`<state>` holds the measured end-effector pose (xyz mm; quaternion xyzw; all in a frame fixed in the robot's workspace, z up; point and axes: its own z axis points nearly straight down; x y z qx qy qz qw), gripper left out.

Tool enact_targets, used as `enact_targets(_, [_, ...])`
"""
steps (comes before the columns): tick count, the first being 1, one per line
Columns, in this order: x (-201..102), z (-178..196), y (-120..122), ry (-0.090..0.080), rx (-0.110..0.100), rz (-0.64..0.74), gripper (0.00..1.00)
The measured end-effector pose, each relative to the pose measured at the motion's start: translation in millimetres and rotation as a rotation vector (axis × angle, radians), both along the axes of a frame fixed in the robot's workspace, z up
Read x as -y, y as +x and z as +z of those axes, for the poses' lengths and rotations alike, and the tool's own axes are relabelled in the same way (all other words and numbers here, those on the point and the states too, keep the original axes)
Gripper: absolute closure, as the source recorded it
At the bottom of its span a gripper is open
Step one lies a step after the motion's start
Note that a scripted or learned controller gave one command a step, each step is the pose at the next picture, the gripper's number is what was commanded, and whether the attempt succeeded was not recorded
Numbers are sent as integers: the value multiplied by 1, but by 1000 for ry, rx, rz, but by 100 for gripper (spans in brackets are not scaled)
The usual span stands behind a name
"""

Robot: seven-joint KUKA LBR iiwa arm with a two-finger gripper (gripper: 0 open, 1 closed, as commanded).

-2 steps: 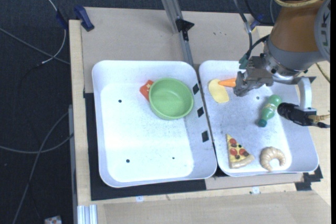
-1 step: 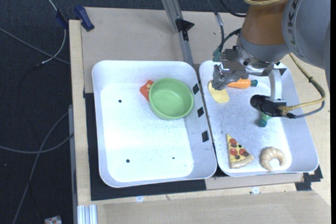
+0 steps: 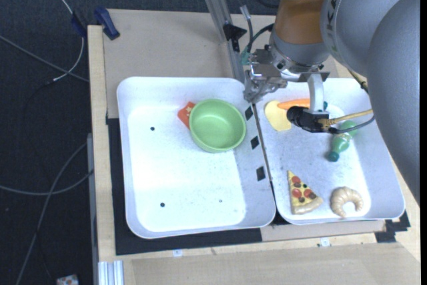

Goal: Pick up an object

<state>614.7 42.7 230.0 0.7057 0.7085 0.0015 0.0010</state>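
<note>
Yellow piece [image 3: 278, 116] with orange carrot [image 3: 295, 103] in right bin [image 3: 373, 173], just right of gripper [image 3: 257, 87]. Gripper state: cannot tell. Green bowl [image 3: 217, 124] lower left in left bin [image 3: 143, 163]; pizza slice [image 3: 302, 193], croissant [image 3: 348, 200] well below.

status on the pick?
Tool low over the divider between bins, nothing visibly held. Pizza slice and croissant lie untouched in right bin. Green bowl close beside tool.

in the left bin: green bowl [image 3: 217, 124] upright at the far right, orange-red piece [image 3: 185, 114] touching its left side. in the right bin: pizza slice [image 3: 302, 193] and croissant [image 3: 348, 201] near, green bottle [image 3: 338, 145] lying mid-bin, yellow piece [image 3: 277, 115] far left.
</note>
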Motion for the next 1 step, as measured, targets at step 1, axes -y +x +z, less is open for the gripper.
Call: enact_targets(1, [-45,-6,34,2,0,1,100])
